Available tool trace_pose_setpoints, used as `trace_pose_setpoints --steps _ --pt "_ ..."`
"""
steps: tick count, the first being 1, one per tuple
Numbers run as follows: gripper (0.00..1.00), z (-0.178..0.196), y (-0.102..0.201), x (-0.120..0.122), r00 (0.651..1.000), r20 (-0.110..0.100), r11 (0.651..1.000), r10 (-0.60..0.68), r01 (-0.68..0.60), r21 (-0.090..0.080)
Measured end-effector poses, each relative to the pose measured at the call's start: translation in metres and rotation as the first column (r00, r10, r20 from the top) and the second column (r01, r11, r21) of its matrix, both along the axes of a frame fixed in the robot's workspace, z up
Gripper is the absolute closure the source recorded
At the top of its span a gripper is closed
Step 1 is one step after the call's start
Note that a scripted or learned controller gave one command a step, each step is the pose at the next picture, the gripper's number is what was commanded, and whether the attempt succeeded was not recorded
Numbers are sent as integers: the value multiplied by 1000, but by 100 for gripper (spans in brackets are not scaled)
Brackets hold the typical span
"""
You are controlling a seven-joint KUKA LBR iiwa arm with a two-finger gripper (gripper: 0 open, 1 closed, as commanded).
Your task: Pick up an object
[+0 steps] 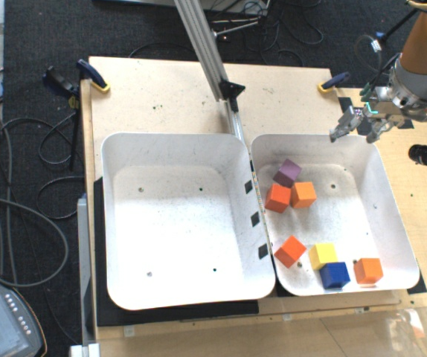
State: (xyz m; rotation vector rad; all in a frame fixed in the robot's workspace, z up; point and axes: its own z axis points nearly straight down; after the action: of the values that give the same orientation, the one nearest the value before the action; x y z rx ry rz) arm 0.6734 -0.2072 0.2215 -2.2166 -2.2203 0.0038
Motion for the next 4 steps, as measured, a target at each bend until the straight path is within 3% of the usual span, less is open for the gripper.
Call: trace_pose_setpoints --steps 1,3,4 --pt "0 3 0 1 1000 4 1000 2 -2 -2" --pt "0 -100 4 -18 1000 -1 1000 -1 1 0" --pt "0 -128 6 -18 1000 2 1000 1 -1 -1"
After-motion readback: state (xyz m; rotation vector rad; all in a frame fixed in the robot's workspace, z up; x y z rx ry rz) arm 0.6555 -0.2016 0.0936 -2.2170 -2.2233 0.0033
